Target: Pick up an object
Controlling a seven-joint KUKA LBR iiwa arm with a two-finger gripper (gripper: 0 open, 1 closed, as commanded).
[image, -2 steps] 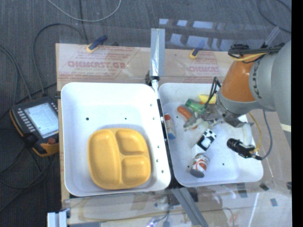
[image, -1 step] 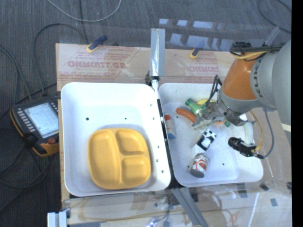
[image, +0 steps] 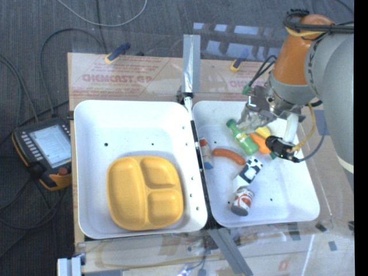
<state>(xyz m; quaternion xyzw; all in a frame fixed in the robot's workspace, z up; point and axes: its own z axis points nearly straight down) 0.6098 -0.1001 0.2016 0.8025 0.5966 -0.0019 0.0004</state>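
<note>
My gripper [image: 250, 118] hangs low over the back of the right bin [image: 299, 203], right above a green bottle [image: 244, 138] and a yellow and orange piece [image: 261, 135]. A red sausage [image: 229, 154] lies left of them. A black-and-white cow-patterned bottle [image: 249, 171] sits in the bin's middle, with a small red-and-white can [image: 242, 200] in front of it. A thin tube [image: 205, 154] rests against the bin's left wall. The wrist hides part of the fingers.
The left bin [image: 98, 125] holds a yellow three-compartment tray [image: 146, 192]. A teach pendant [image: 45, 148] lies left of the bench. Cables run across the floor behind. A metal rail [image: 190, 62] stands between the bins at the back.
</note>
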